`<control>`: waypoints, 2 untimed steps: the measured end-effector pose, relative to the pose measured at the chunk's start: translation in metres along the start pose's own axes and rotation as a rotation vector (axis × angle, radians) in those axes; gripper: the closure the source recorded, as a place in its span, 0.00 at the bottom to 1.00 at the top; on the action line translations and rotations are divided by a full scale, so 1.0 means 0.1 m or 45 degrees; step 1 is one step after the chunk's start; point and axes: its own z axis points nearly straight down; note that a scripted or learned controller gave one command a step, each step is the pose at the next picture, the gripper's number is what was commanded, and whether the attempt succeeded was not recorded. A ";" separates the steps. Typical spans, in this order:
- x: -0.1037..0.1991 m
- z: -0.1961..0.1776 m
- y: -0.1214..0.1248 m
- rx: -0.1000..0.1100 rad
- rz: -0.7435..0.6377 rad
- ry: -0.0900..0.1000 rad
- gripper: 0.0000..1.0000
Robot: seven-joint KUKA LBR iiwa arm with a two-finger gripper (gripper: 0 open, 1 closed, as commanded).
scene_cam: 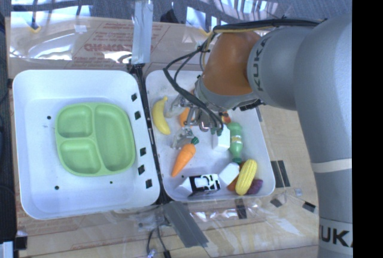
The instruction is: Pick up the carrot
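The carrot [183, 159] is orange with a small green top and lies at a slant in the middle of the right bin [266, 158]. It rests on the bin floor, green end up and to the right. My gripper [198, 130] hangs just above the carrot's green end, under the orange wrist band. Its metal fingers [183, 139] stand open, with nothing between them. One fingertip is close to the carrot's top; I cannot tell whether it touches.
A yellow banana [160, 116] lies left of the gripper. A green bottle [236, 140], a corn cob [246, 176], a black-and-white block [204, 183] and a purple piece [257, 186] crowd the bin's right and front. The left bin [30, 149] holds a green divided plate [96, 138].
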 end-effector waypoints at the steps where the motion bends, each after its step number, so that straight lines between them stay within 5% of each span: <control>1: -0.02 -0.12 0.02 0.002 -0.012 -0.007 1.00; 2: -0.02 -0.12 0.02 0.002 -0.013 -0.006 0.00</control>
